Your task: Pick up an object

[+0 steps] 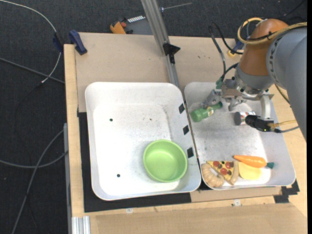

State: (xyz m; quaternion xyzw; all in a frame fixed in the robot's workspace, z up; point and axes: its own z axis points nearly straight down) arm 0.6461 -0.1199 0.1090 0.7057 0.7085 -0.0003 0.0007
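Observation:
My gripper point(222, 104) hangs low over the back of the right bin point(243, 140), below the arm's orange band point(258, 33). A small green bottle point(201, 113) lies on its side just left of the gripper, close to or touching it; contact is unclear. Along the right bin's front edge lie an orange carrot point(249, 160), a yellow piece point(251, 172), a pizza slice point(223, 167) and a tan pastry point(212, 175). A green bowl point(165, 160) stands in the left bin point(122, 116), near its front right.
A slanted metal post point(158, 28) rises from the bench behind the bins. Cables point(224, 43) trail from the arm, and a black connector point(256, 122) hangs over the right bin. Black clips point(184, 118) mark the divide between the bins.

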